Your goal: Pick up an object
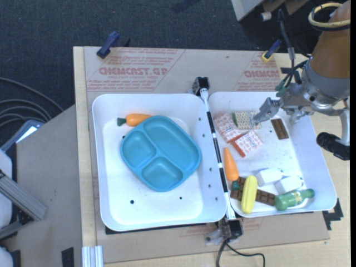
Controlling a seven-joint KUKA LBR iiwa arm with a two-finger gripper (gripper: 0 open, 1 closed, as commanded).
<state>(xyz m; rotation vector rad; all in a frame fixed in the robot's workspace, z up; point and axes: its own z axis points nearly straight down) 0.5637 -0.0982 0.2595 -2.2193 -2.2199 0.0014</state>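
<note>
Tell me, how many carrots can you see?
2. One carrot lies in the left bin, touching the blue tray's top-left edge. The other carrot is in the right bin, beside the divider. Clutter there might hide more.

The blue plastic divided tray (160, 152), three compartments facing up, lies flat in the middle of the left white bin (105, 166). At its eleven o'clock an orange toy carrot (135, 119) with a green tip lies on its side, touching the tray's edge. In the right white bin (317, 166), a red-and-white patterned packet (226, 125) sits at ten o'clock, with a second such packet (246, 142) just beside it. A small brown bar (279, 128) lies at one o'clock. An orange cone-shaped carrot (230, 163) lies along the left wall. At six o'clock a yellow toy corn cob (249, 193) rests across a dark chocolate bar (266, 196), beside a green bottle (291, 198) lying flat and white blocks (275, 177).
</note>
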